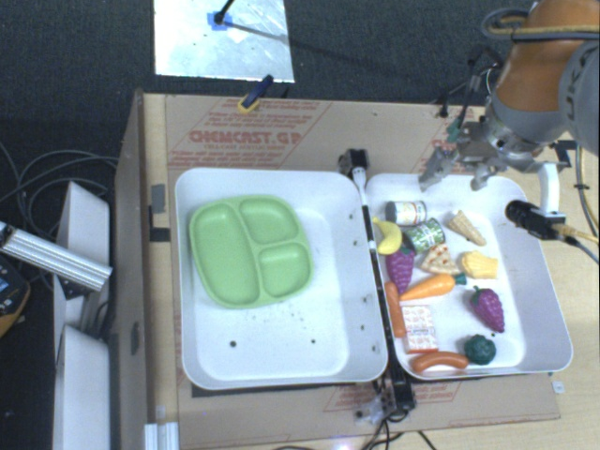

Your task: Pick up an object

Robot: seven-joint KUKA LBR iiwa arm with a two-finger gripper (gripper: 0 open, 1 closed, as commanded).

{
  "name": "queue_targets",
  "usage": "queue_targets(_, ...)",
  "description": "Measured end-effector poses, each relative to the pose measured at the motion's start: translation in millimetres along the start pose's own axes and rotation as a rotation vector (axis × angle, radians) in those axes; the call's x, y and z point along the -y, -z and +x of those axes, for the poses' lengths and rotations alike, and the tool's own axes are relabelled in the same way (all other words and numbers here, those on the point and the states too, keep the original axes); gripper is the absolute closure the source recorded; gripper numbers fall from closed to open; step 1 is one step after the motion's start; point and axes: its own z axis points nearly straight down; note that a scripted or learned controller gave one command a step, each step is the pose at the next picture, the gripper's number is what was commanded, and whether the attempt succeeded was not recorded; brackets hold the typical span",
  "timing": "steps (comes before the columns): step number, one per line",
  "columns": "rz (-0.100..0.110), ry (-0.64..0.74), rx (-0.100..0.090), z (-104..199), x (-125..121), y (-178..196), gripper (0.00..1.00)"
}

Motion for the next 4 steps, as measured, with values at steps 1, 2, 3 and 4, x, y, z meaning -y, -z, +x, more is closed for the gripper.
queue_targets(1,0.003,-0.001,0.0,7,46,-75,0.0)
queue_targets(2,-0.01,-0.002,0.004,6,32,-138,0.0)
queue_targets(3,-0.004,0.0,0.004,0,-20,-148,0.0)
queue_targets(4,0.0,-0.001,0.0,-12,25,-150,0.0)
